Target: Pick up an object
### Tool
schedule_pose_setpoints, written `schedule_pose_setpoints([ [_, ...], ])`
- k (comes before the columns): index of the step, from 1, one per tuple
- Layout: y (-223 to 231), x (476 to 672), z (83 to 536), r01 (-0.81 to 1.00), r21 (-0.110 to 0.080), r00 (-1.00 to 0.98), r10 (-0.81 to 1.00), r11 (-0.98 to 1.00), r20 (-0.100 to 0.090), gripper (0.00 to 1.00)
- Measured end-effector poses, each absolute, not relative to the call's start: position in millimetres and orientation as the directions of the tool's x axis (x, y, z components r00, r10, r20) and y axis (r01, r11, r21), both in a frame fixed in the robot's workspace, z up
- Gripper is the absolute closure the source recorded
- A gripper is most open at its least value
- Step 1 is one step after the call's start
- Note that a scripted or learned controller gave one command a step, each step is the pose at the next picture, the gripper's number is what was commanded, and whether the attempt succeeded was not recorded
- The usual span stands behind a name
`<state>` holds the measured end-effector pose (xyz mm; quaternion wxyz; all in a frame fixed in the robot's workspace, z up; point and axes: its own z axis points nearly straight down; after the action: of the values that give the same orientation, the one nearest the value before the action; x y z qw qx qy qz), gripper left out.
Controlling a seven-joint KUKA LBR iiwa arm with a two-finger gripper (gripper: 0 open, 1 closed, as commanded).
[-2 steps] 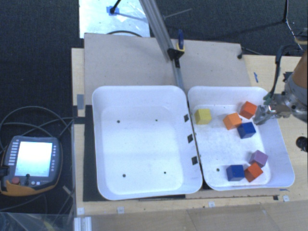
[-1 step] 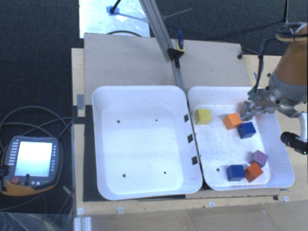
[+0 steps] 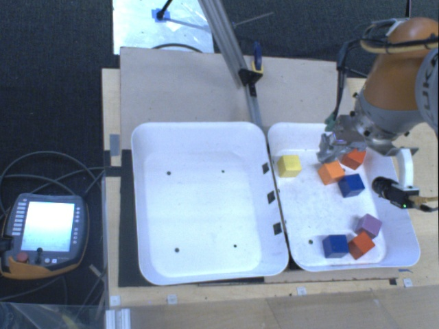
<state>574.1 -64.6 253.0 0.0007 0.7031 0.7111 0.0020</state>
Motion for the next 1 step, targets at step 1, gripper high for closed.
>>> schedule_pose_setpoints([
  [1, -12.6, 596.2, 247.0, 1.000, 0.003, -0.011, 1.000, 0.011, 0.002, 1.00],
])
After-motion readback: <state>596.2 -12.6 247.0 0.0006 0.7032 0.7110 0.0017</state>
